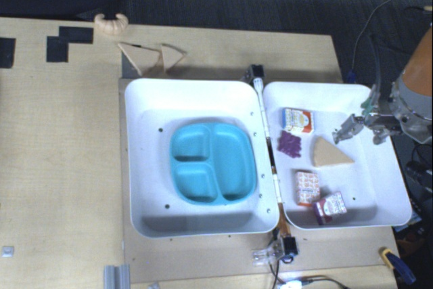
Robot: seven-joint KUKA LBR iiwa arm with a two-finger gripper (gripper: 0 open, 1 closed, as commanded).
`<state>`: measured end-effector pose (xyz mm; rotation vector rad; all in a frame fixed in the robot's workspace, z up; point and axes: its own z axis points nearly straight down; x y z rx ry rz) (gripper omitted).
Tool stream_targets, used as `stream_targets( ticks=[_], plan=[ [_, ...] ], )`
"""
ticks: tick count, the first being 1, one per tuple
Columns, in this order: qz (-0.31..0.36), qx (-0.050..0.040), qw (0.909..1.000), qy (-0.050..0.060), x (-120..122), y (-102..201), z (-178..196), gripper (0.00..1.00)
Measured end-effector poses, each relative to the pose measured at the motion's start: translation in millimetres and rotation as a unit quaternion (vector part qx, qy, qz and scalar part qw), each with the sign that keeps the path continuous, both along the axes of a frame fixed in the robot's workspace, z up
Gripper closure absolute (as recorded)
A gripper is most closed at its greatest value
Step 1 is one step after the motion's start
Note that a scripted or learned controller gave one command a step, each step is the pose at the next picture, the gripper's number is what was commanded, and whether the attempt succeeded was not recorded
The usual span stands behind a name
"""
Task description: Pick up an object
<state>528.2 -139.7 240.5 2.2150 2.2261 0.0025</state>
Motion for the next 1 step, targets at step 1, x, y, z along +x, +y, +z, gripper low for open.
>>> stream_targets(
  ticks=[1],
  plan=[
    [-0.001,0.0005,1.0000,0.002,21.6,-1.1,-117.7,0.00]
  ],
)
